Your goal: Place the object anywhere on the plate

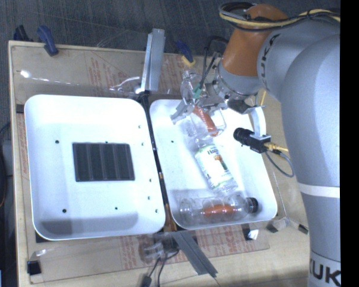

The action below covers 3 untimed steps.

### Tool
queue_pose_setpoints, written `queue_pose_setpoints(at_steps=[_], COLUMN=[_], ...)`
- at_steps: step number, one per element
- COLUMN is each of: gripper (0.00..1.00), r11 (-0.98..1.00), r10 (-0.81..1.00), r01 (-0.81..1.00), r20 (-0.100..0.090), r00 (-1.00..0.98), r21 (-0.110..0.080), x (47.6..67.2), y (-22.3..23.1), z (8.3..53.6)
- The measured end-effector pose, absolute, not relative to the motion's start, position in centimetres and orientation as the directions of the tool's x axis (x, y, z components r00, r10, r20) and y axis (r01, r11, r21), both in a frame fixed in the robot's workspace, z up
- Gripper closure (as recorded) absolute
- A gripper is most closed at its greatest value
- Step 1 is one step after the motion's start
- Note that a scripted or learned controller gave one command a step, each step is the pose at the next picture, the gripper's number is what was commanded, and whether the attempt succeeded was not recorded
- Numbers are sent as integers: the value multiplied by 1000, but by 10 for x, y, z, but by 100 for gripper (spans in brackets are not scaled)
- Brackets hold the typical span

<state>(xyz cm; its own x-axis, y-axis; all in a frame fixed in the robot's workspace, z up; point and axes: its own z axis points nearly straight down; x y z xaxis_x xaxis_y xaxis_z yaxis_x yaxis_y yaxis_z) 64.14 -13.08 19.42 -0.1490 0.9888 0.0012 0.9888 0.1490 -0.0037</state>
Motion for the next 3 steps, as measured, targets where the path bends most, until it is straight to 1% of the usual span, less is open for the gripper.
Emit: queue_pose_setpoints(at_steps=[1, 2, 3], gripper=[100, 100, 0], r11=[137, 427, 426], r10=[991, 904, 905], r01=[991, 904, 905], r20=[0, 3, 2], r00=[-137, -427, -426], r21=[-5, -7, -6], x=[612, 572, 572], y=[-45, 0, -1], z=[225, 190, 190])
